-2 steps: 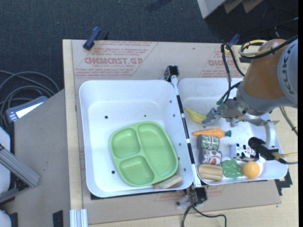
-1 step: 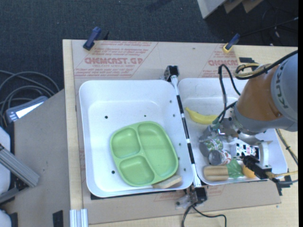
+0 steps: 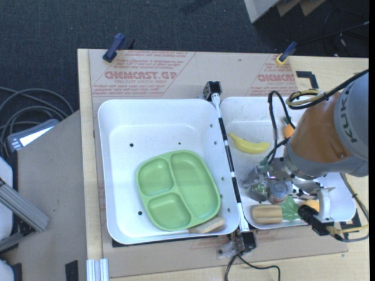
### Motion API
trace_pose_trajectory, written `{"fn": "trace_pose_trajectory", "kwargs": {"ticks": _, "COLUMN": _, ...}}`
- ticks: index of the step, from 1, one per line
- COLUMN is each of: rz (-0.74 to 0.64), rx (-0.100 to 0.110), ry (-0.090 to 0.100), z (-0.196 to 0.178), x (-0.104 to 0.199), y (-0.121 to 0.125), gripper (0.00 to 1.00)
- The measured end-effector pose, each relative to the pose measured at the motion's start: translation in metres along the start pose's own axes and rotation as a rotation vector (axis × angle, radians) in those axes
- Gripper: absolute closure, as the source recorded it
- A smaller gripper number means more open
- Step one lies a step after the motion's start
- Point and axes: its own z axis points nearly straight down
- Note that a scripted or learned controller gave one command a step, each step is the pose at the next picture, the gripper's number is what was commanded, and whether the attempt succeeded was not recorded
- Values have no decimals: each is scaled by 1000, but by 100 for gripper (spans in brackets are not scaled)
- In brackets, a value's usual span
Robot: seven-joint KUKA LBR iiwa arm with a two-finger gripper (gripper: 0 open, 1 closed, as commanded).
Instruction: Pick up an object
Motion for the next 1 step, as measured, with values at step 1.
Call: {"fn": "trace_pose_trajectory", "kwargs": {"ticks": 1, "rz": -1, "rx": -3, "ry": -1, "z": 0, "x": 1, "y": -17, "gripper": 0}}
